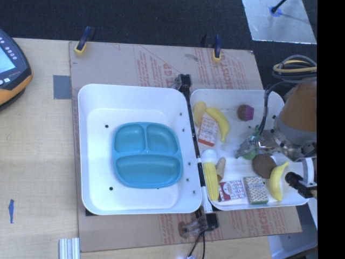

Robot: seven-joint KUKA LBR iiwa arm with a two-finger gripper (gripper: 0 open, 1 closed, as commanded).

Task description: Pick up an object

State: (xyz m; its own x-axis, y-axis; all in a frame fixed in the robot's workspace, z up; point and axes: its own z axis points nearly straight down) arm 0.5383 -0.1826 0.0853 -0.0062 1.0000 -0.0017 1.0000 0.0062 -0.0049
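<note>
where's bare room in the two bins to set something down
The left bin has bare floor all round the blue divided plate, widest between plate and left wall. The right bin is crowded: bananas, corn, cartons and the gripper. Only a small patch mid-floor, between the carton and the gripper, is free.

Loose items in my right-hand bin

I see a banana [218, 121] lying at the back beside a red-and-white packet [207, 131], a small purple piece [246, 112] near the far wall, a corn cob [211, 181] along the left wall, a brown round item [263, 165] touching a second banana [277, 180], and two flat packets (one red and white [232, 190], one greenish [255, 190]) lying at the front.
</note>
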